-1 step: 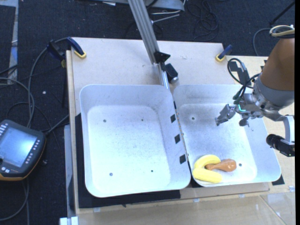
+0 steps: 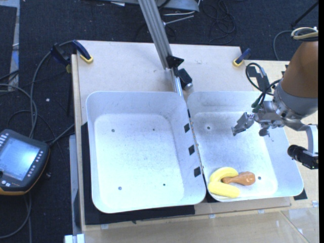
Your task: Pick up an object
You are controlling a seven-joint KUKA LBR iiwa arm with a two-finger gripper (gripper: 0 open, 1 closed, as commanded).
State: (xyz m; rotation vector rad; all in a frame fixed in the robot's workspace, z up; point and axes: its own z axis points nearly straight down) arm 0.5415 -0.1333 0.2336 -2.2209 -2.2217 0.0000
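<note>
A yellow banana (image 2: 220,184) lies at the front edge of the right bin (image 2: 223,110), curled around an orange-brown, drumstick-shaped toy (image 2: 242,178) that touches it on the right. My gripper (image 2: 251,125) hangs over the middle of the right bin, well behind and above the two objects. Its two fingers stand apart with nothing between them. The grey arm with its orange band (image 2: 302,72) comes in from the right.
The left bin (image 2: 101,110) sits beside the right one, their rims meeting at the centre. A slanted metal pole (image 2: 159,34) rises from behind the bins. A teach pendant (image 2: 20,158) lies left of the bench.
</note>
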